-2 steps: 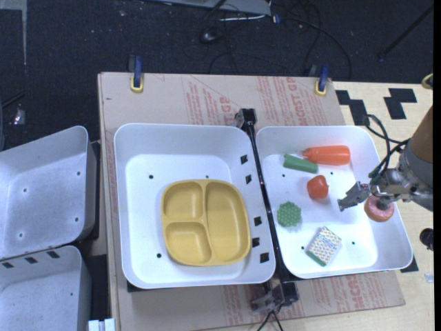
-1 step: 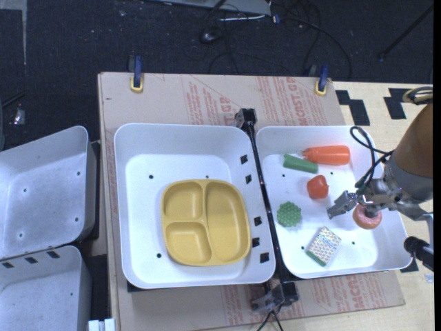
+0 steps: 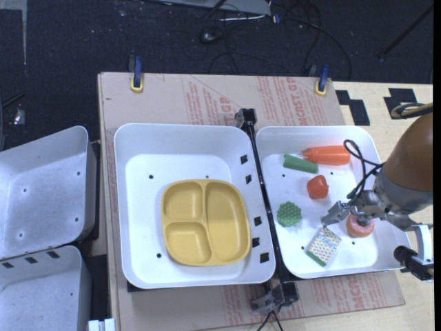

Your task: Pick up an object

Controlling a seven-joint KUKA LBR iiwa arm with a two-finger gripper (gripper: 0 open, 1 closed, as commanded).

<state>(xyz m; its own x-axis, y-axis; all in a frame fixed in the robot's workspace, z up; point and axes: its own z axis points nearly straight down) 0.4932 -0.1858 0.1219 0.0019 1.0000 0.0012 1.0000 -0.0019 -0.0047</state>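
Dark floor with cables lies behind the brown surface (image 3: 179,95) that carries two white bins side by side. On the left, the left bin (image 3: 131,185) holds a yellow plate (image 3: 205,221) with three parts, lying flat in the middle. To the right, the right bin (image 3: 275,143) holds small toys. A green round thing (image 3: 289,214) sits near its left side. A green stick (image 3: 300,163) lies at the far end, touching an orange carrot (image 3: 329,155). A red pepper (image 3: 317,186) sits just near of them. A small patterned packet (image 3: 323,246) lies at the near edge. Right of it is a pink and orange round thing (image 3: 360,227). The jaws (image 3: 351,214) hang right above that round thing, with one grey finger sticking out to the left. I cannot tell if the jaws are wide or narrow. The grey arm (image 3: 413,171) comes in from the right.
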